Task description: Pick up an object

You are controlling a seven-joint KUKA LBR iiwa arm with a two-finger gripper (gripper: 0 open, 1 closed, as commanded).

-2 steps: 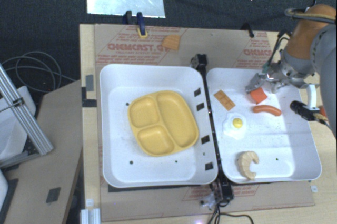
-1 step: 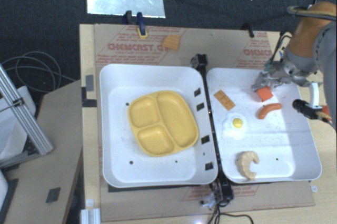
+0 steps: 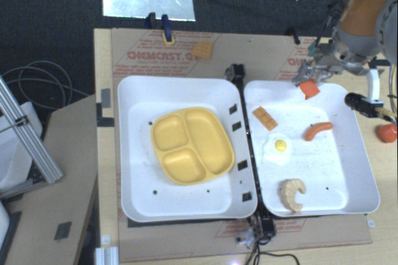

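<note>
Two white bins are seen, the left bin (image 3: pixel 134 133) and the right bin (image 3: pixel 348 164). A yellow divided plate (image 3: pixel 191 145) is shown in the left one. In the right, a white fried egg (image 3: pixel 278 150) with a yellow yolk, an orange-red sausage (image 3: pixel 318 130), a tan croissant (image 3: pixel 293 194) and a brown-orange cracker (image 3: pixel 265 118) are found. An orange block (image 3: pixel 310 89) is seen at the grey gripper (image 3: pixel 309 78).
</note>
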